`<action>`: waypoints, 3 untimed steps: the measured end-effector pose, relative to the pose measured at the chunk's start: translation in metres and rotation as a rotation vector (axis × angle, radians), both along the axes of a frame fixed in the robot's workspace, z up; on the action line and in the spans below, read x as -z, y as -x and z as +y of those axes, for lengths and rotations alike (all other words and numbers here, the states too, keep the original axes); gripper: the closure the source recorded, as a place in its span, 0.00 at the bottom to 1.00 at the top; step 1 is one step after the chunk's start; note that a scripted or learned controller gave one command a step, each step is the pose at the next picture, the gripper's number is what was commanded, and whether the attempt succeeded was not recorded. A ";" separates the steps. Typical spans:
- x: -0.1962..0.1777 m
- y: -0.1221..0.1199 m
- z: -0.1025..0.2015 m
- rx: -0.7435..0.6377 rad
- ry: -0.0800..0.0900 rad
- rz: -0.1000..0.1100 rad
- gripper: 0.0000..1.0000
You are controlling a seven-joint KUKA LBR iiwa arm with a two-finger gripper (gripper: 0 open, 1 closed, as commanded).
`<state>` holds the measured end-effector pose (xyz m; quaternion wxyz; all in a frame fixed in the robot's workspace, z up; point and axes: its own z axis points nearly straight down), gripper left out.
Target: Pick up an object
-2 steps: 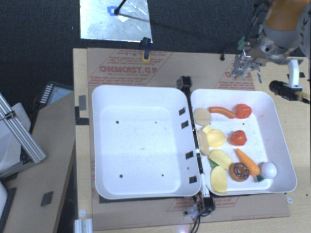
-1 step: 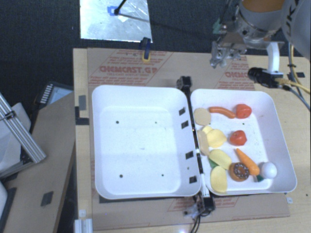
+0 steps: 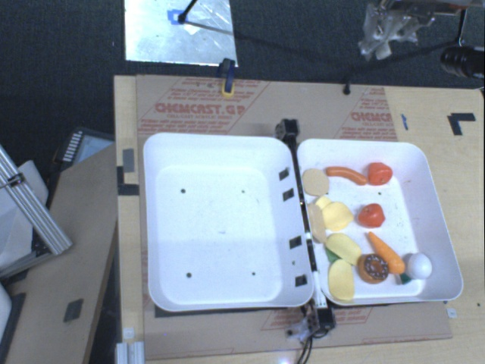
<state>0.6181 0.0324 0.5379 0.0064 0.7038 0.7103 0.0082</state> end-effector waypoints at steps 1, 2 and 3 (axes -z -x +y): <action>0.002 -0.052 -0.009 0.006 0.004 0.014 1.00; 0.055 -0.050 -0.055 0.012 0.004 0.022 1.00; -0.001 -0.050 -0.051 0.004 0.003 0.012 1.00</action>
